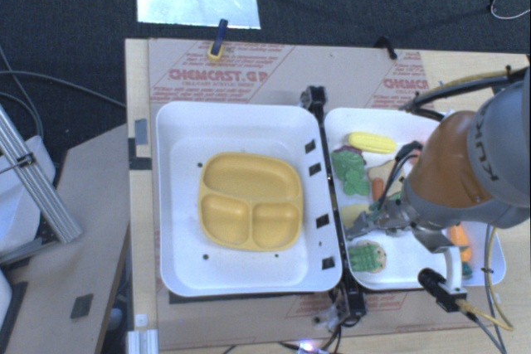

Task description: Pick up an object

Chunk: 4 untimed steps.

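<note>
Gripper [371, 221] low in right bin [398, 122], jaw state can't tell. Corn [372, 143] at 12 o'clock, cookie [367, 259] at 6. Yellow tray [249, 201] in left bin [241, 116].

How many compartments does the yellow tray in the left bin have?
3. The yellow tray has one wide compartment across the far side and two smaller ones side by side on the near side, left and right.

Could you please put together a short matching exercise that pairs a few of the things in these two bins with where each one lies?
Things:
1. yellow divided tray
2. corn cob
3. green leafy piece
4. round green-rimmed piece

Places:
A. near front edge of right bin
B. middle of left bin
C. far end of right bin
D. right bin, just in front of the corn

Pairs: 1-B, 2-C, 3-D, 4-A
</note>
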Each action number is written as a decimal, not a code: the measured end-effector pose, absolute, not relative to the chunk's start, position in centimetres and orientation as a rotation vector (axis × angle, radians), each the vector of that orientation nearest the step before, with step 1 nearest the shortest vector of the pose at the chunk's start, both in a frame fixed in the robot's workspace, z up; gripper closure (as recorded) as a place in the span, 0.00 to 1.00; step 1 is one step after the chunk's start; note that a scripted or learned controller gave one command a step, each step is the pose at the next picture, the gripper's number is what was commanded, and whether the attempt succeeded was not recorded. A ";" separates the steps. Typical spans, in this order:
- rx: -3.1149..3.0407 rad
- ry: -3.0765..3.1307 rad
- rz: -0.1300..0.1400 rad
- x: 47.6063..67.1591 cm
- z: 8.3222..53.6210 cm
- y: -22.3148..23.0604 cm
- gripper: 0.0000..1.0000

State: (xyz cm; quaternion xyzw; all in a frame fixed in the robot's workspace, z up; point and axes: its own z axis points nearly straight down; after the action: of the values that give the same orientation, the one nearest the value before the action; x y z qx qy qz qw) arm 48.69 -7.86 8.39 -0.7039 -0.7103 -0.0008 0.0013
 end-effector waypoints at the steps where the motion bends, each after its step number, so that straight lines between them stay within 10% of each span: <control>1: -2.219 -2.225 -0.003 48.8 9.5 -8.3 1.00; 2: -2.220 -2.224 -0.003 48.8 9.4 -8.3 0.00; 4: -2.221 -2.222 -0.001 48.7 8.4 -8.4 0.00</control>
State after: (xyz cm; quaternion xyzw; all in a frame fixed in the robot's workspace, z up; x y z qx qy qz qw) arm 48.66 -8.41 8.42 -0.7069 -0.7073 -0.0004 0.0000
